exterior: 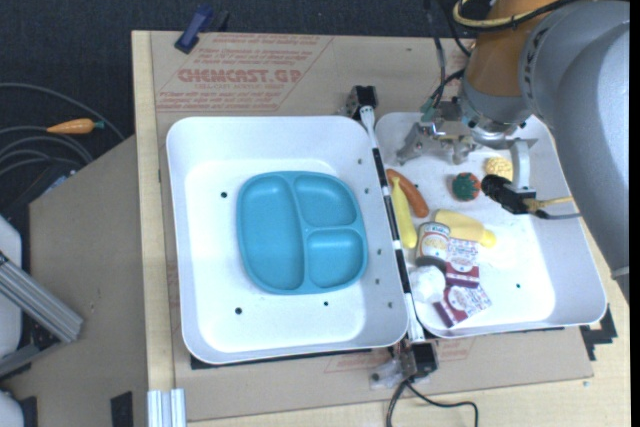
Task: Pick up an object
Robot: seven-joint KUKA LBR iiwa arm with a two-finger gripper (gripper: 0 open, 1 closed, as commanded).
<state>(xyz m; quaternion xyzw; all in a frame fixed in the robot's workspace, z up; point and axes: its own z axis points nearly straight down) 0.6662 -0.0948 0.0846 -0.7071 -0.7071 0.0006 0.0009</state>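
Note:
My gripper (446, 142) hangs over the back of the right bin (560, 285), under the orange band of the arm. Just in front of it lie a small green ball (465, 184) and a yellow round piece (497, 167). Along the bin's left wall sit an orange carrot-like piece (410, 194) and a yellow banana (401, 218). Nearer the front are a yellow block (466, 228), a small can (435, 241), red and white packets (465, 291) and a white lump (425, 284). Nothing shows in the gripper.
The left bin (200, 305) holds a blue divided plate (300, 230). A blue object (195, 29) lies at the bench's back left corner. Black clips (362, 100) join the bins at the back. Cables run behind the arm.

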